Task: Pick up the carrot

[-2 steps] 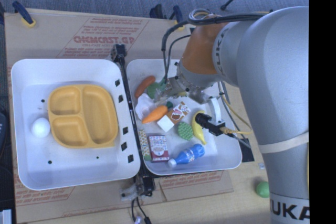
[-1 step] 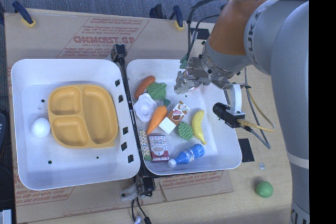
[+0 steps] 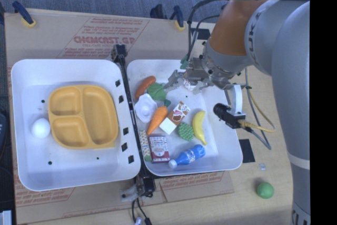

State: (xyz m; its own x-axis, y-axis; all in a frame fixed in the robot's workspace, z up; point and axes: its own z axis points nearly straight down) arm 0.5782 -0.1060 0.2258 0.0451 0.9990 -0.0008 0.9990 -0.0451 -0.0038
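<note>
The grey gripper (image 3: 185, 81) is hovering over the right white bin (image 3: 227, 151); finger spread cannot be determined. The orange plastic carrot (image 3: 157, 119) is lying apart.

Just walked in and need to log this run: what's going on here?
A grey arm's gripper hovers over the back of the right bin, which is crowded with toy food. The carrot lies near the bin's middle, beside a white cube, with nothing gripping it. The left bin holds a yellow tray and a white ball.
</note>
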